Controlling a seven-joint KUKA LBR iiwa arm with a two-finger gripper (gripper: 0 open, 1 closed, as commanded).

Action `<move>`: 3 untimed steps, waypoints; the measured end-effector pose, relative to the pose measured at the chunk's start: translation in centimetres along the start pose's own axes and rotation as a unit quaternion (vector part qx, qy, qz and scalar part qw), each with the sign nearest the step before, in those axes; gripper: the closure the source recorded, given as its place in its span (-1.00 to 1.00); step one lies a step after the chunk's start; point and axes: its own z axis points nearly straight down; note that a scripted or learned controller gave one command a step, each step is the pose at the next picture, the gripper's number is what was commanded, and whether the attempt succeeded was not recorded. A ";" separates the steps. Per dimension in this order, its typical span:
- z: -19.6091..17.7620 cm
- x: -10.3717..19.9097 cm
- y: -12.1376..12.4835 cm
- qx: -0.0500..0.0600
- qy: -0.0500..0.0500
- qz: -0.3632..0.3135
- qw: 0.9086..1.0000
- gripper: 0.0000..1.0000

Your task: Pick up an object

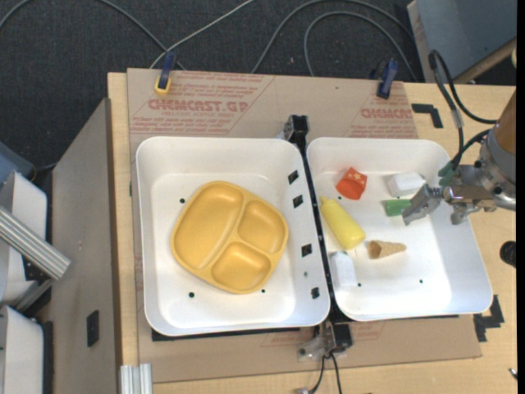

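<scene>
Gripper hangs over the right bin, jaws apart w/ nothing between them, tips just beside a green piece at the bin's 1 o'clock. White block just above; red item at 11; yellow bottle and cone nr centre. Left bin holds a yellow tray.
</scene>
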 end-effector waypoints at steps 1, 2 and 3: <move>-0.5 0.0 0.2 -0.006 -0.001 -0.002 1.000 -1.00; 5.4 0.8 -0.2 -0.003 0.000 -0.001 1.000 -1.00; 10.6 -0.2 -0.3 -0.003 0.000 0.000 1.000 -1.00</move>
